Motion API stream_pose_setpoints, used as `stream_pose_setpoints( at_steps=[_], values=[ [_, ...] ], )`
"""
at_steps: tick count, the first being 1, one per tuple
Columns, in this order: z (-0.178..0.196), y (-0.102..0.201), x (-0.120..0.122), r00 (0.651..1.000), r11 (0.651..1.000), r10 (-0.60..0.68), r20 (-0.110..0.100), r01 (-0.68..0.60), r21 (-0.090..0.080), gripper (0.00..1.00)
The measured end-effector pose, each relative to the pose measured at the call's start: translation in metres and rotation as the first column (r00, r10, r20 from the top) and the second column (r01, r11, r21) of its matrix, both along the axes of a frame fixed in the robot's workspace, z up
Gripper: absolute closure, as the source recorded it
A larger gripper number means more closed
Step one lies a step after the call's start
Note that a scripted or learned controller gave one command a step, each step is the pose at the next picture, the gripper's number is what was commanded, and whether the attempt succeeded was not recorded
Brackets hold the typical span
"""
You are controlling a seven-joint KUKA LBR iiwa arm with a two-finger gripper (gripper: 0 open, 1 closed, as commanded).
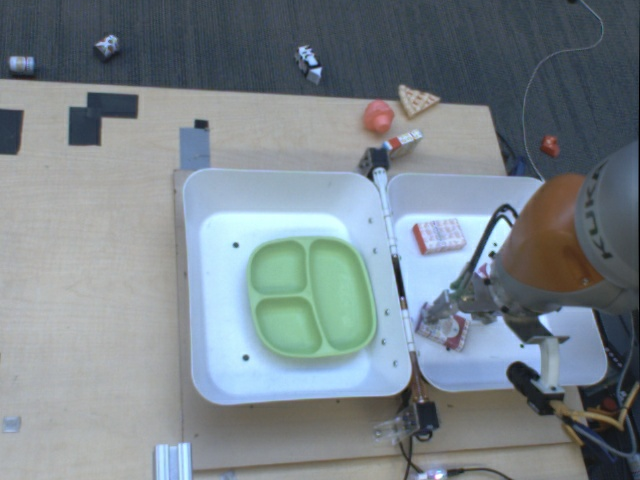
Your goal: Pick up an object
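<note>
Green tray (312, 296); white bins (210, 268); red-and-white packet (439, 235), possibly patterned.

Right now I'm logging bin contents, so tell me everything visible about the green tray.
The green tray is pale lime, plastic-looking, a rounded rectangle with three compartments: two smaller on the camera view's left, one long on the right. It lies flat, slightly rotated, in the middle of the left white bin, resting on its floor. Nothing lies in it.

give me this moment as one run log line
arm: over right bin | gripper: low over crumpled packet, grasp unconfirmed | red box: loose in right bin | green tray: in left bin
</note>
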State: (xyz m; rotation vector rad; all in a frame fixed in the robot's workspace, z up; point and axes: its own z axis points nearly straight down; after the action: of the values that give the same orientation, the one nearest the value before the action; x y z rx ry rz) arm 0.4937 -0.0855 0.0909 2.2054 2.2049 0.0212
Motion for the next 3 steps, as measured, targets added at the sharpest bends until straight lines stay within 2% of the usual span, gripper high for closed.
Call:
stream_pose_setpoints(
  at_steps=[1, 2, 3],
  values=[
    [0.013, 0.003, 0.003, 1.000, 1.000, 0.004, 0.006, -0.004, 0.006, 1.00],
    [0.013, 0.003, 0.003, 1.000, 1.000, 0.003, 0.006, -0.003, 0.005, 0.00],
    [0.000, 0.002, 0.001, 1.000, 1.000, 0.002, -0.002, -0.002, 0.006, 0.00]
  ],
)
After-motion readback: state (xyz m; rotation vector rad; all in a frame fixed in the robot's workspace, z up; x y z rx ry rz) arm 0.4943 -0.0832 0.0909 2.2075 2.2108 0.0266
